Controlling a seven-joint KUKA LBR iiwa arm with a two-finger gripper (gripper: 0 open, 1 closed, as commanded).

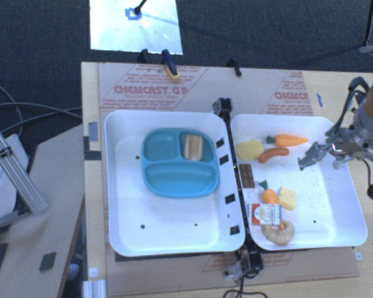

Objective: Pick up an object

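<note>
The scene is brightly and evenly lit, seemingly from above. The two white bins [174,244] look nearly washed out, with soft, faint shadows under the items. A reflective sheet [135,17] at top glares pale. Focus is slightly soft throughout, and the dark floor [37,42] shows grain.

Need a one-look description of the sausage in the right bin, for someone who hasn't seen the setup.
Start at the right bin, the one without the blue plate. Near its far-left corner lie three toy foods close together: a yellow potato, a carrot and, just below the carrot, the sausage. It is the only reddish-brown piece, a short, slightly curved link with rounded ends.
</note>
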